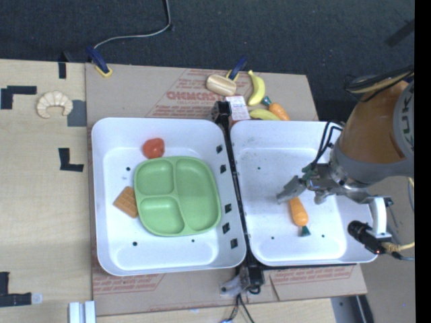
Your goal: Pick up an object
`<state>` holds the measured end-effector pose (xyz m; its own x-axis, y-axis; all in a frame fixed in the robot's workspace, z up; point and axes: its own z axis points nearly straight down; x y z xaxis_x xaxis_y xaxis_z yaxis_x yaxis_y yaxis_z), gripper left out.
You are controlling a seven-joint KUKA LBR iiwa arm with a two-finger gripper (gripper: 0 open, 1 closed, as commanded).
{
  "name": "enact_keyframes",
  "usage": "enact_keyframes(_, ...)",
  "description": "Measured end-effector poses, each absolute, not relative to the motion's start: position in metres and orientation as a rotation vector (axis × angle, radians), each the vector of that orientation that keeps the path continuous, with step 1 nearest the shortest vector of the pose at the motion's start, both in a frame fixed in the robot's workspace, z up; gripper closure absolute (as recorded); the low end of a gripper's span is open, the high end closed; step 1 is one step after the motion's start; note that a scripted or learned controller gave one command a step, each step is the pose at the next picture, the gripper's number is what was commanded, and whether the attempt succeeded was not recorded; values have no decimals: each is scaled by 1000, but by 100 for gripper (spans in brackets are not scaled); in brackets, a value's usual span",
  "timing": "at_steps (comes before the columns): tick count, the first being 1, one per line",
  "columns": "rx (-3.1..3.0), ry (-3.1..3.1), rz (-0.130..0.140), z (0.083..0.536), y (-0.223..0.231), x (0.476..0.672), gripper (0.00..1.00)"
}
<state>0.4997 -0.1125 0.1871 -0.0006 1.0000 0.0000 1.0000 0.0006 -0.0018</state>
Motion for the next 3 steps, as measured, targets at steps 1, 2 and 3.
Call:
enact_keyframes(1, -2220, -2218, 4, 104, -166, 513, 0)
enact_keyframes(2, -2219, -2219, 2, 114, -165, 513, 100)
enact_keyframes(3, -2219, -2224, -1, 184, -84, 582, 100)
